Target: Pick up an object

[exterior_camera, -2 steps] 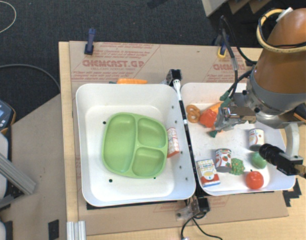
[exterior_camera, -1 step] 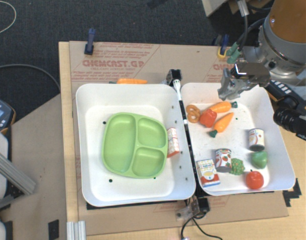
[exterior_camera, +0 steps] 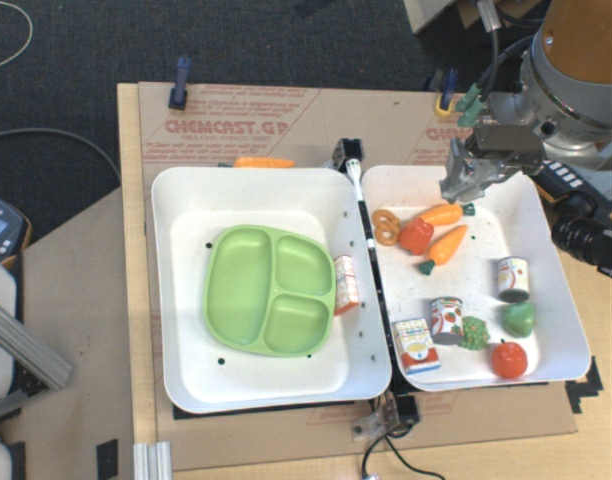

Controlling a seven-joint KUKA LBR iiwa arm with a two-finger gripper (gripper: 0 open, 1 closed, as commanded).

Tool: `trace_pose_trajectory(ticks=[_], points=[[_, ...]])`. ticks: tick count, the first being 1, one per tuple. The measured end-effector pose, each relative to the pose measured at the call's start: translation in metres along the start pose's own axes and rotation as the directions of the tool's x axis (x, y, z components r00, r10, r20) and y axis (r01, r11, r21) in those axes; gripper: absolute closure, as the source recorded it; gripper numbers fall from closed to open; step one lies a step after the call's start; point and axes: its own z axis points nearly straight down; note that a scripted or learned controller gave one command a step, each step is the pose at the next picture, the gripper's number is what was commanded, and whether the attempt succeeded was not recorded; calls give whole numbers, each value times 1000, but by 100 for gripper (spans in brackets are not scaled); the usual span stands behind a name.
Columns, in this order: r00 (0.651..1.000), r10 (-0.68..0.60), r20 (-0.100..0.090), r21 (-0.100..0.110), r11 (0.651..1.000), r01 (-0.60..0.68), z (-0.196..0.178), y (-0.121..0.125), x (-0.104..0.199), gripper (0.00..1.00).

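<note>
The right bin (exterior_camera: 561, 313) holds several toy foods. Two orange carrots (exterior_camera: 441, 214) (exterior_camera: 447, 245) lie near its back, with a red pepper (exterior_camera: 416, 236) and a pretzel (exterior_camera: 386, 228) beside them. Further forward are a tin can (exterior_camera: 512, 276), a green pepper (exterior_camera: 519, 318), a red tomato (exterior_camera: 508, 359), a broccoli piece (exterior_camera: 473, 333), a printed can (exterior_camera: 446, 320) and a small carton (exterior_camera: 413, 343). My gripper (exterior_camera: 463, 194) hangs over the back of this bin, just above the right end of the upper carrot. Nothing is seen in its grasp.
The left bin (exterior_camera: 181, 268) holds a green divided plate (exterior_camera: 269, 290) and a small carton (exterior_camera: 345, 284) leaning at its right wall. A black divider (exterior_camera: 363, 223) runs between the bins. An orange piece (exterior_camera: 264, 163) lies behind the left bin on the cardboard.
</note>
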Motion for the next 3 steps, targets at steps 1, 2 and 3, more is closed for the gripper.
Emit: trace_pose_trajectory(ticks=[1,2,3], points=[[1000,-10,-6,-5,1000,10,-72,4,89,100],[1000,-1,-2,-1,1000,1,-79,4,84,100],[1000,-5,-2,3,1000,5,-70,59,154,100]])
